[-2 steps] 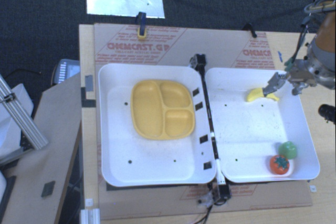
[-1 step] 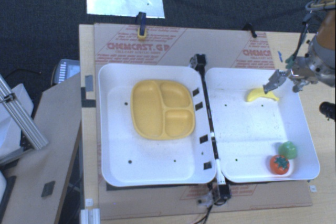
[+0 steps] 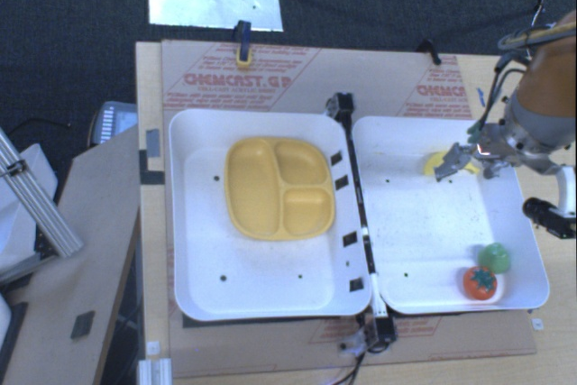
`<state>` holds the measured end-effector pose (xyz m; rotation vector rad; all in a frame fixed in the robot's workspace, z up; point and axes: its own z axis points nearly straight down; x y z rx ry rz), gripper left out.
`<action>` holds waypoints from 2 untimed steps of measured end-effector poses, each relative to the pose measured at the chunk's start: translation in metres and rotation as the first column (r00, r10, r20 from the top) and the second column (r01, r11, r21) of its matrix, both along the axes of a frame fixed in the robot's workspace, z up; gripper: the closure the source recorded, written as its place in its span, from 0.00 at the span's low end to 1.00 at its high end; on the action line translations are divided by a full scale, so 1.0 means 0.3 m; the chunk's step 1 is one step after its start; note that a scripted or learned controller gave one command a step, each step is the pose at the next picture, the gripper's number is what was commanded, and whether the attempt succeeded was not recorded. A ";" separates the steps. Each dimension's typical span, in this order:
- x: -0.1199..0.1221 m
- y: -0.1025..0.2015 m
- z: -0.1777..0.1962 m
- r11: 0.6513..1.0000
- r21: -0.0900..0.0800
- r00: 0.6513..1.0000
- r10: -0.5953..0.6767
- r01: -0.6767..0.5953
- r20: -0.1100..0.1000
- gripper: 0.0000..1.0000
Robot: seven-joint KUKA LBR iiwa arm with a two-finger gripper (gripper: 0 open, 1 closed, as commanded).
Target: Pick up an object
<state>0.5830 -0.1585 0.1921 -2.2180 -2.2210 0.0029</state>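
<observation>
My gripper point(image 3: 467, 167) hangs low over the far part of the right bin point(image 3: 424, 230), reaching in from the right. Its two dark fingers stand apart, so it is open. A small yellow object point(image 3: 438, 162) lies on the bin floor right at the left fingertip, partly hidden under the gripper; whether they touch I cannot tell. A green object point(image 3: 494, 258) and an orange-red object with a green top point(image 3: 480, 283) lie side by side in the near right corner of the same bin, well clear of the gripper.
The left bin point(image 3: 198, 275) holds a yellow divided plate point(image 3: 278, 188) near its middle. A black-clipped divider point(image 3: 353, 194) separates the bins. The white floor in the middle of the right bin is bare.
</observation>
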 end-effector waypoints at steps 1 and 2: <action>-0.032 -0.010 -0.176 1.000 0.000 1.000 0.000 0.000 0.002 0.00; -0.031 -0.009 -0.349 1.000 0.000 1.000 0.000 0.000 0.002 0.00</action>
